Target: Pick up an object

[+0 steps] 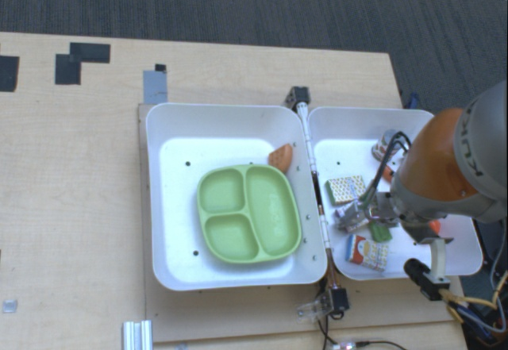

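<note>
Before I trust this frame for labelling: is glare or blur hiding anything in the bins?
Camera view: bright, even light washes out the white left bin floor, yet the green plate stays crisp; the gripper region in the right bin is soft and cluttered, so its fingers are unreadable.

The arm (452, 170) runs off the right edge and covers much of the right bin (333, 130). The small carton (367, 251) print's too blurry to read, and the tool (355, 216) is a blur too.

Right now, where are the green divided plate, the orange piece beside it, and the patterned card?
Green divided plate (248, 213), camera view, centre divider.
Orange piece (281, 156), camera view, its middle.
Patterned card (347, 188), camera view, top face.
</note>
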Available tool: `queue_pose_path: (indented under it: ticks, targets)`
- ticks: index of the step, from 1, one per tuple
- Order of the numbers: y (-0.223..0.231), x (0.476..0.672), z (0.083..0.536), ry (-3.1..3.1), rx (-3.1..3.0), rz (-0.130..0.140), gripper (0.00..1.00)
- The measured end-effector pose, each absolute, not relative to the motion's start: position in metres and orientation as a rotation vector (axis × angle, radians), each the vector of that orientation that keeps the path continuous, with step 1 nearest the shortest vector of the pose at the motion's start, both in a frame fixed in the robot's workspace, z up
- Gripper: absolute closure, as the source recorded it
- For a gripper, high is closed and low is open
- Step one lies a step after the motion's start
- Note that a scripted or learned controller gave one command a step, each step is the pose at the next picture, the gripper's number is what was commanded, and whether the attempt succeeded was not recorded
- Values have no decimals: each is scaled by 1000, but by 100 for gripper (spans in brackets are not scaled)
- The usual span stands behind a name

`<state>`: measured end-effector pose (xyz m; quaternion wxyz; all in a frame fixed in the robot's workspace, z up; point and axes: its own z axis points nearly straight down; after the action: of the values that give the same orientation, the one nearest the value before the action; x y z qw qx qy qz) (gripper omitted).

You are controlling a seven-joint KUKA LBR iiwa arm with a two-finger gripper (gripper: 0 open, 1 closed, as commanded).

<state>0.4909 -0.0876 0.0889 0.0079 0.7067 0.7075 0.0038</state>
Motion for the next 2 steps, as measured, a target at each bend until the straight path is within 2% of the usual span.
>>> queue_pose_path:
  ticks: [2]
  targets:
    - [-88,491,89,2213,2209,13,0]
